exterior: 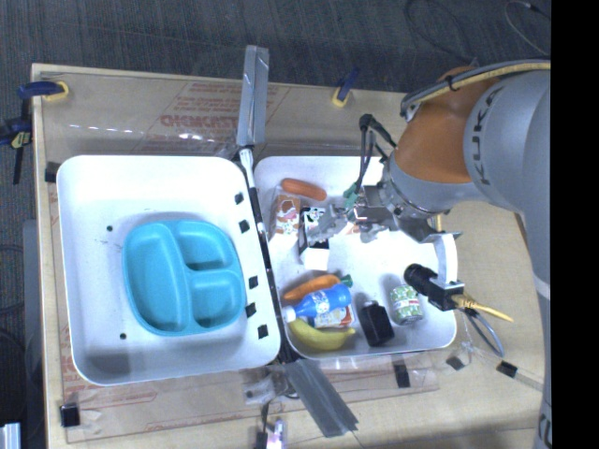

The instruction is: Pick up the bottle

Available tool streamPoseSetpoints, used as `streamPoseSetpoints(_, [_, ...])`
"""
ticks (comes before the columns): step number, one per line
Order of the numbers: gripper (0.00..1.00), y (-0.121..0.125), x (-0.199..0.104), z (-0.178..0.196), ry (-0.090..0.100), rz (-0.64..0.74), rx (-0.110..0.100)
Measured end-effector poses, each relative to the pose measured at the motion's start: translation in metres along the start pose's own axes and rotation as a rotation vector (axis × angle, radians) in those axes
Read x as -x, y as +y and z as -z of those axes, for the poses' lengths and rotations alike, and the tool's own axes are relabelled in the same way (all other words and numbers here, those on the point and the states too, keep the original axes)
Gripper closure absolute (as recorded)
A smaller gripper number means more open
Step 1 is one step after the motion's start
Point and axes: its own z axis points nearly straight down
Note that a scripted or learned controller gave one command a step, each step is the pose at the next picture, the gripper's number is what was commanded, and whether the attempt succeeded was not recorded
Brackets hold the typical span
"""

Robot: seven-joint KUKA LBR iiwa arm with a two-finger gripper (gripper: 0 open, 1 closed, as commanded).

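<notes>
The bottle [323, 305] is blue with a printed label. It lies on its side near the front of the right bin [440, 340], between an orange carrot [312, 285] behind it and a yellow banana [323, 337] in front. My gripper [320, 224] hangs over the left middle of that bin, behind the bottle and clear of it, next to a brown packet [285, 215]. Nothing shows between its tips.
A sausage [301, 190] lies at the back of the right bin. A black block [376, 324] and a green can [406, 304] sit right of the bottle. The left bin [84, 195] holds a blue divided tray [182, 274].
</notes>
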Motion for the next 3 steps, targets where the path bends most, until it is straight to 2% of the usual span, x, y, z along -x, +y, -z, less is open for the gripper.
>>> streamPoseSetpoints(1, [0.00,-0.051,-0.005,-0.103,0.000,0.017,0.001])
streamPoseSetpoints(2, [0.00,-0.006,0.031,-0.113,-0.001,0.094,0.004])
streamPoseSetpoints(3, [0.00,-0.063,-0.018,0.027,-0.001,-0.097,0.004])
